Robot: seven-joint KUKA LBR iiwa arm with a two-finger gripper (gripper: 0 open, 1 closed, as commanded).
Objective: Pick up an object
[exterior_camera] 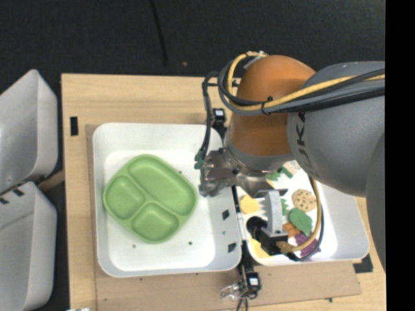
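Arm low over right bin, gripper by the divider. Can't tell if it's spread or closed, nothing visibly held. Cookie in right bin, green plate in left bin. Pick not done yet imo.

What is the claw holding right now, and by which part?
Cannot be told: the wrist covers the claw from above. The green plate lies flat in the white bin, beside the claw.
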